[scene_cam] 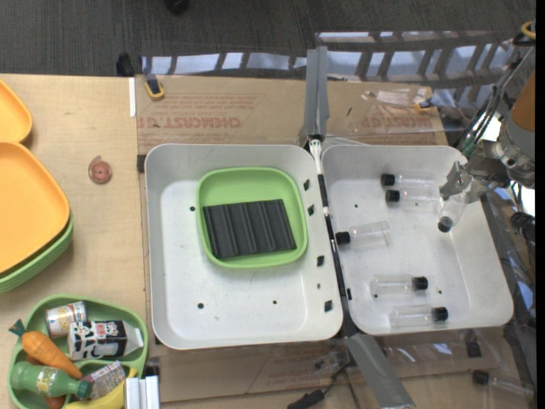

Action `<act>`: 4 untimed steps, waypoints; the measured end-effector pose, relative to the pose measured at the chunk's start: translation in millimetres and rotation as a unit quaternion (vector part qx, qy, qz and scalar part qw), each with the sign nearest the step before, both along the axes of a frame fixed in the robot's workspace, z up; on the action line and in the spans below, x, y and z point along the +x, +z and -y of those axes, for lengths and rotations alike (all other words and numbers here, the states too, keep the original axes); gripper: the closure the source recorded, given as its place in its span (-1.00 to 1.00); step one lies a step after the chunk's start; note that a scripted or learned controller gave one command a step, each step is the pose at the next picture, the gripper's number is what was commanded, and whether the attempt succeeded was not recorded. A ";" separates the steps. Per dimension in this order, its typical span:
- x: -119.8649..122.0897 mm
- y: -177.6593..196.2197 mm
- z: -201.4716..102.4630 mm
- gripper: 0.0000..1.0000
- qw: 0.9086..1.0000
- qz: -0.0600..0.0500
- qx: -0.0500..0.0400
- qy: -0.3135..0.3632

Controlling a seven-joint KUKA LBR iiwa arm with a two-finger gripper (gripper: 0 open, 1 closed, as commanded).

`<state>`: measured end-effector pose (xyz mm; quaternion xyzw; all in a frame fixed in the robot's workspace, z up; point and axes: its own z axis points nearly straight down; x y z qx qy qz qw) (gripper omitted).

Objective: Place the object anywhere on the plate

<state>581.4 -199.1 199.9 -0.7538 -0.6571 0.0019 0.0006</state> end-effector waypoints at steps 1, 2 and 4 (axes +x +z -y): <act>0.0 0.1 0.0 -1.00 1.000 0.000 0.000 0.000; -17.5 50.8 -59.9 -1.00 0.994 0.001 0.000 -0.110; -2.0 -9.8 -133.2 -1.00 0.991 -0.001 0.000 -0.136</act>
